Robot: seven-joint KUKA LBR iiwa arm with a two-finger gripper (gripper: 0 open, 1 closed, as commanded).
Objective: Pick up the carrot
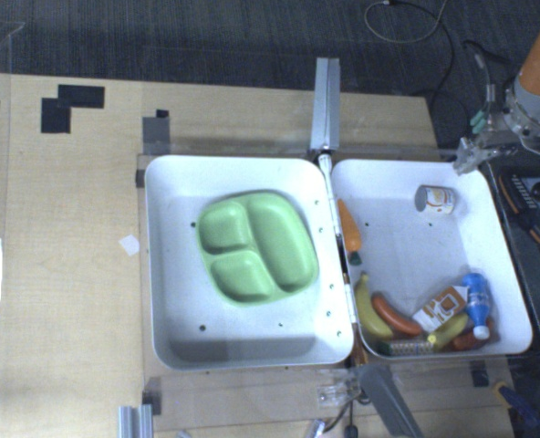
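The claw (468, 153) hangs at the far right of the camera view, just over the upper right corner of the right bin (407, 173), below the arm's orange band. It is small and pale against clutter there, so I cannot tell how it is set, and nothing shows in its grasp.

The carrot (348, 227) lies in the right bin, along the left wall close to the divider between the two bins, its orange body running lengthwise with a dark green end pointing toward the near side. It is well apart from the claw.

Near the top of the same bin a small can (435, 199) lies on its side. In the near right corner sits a heap: a yellow banana (370, 307) curving by the left wall, a reddish sausage-like piece (396, 317) touching it, a small white and orange carton (441, 307), and a blue bottle (476, 299) with a white cap.

The left bin (174, 245) holds a light green divided plate (256, 245) with three compartments, roughly in its middle. Both bins rest on the pale wooden counter (60, 272), which carries black marks near its far left edge.
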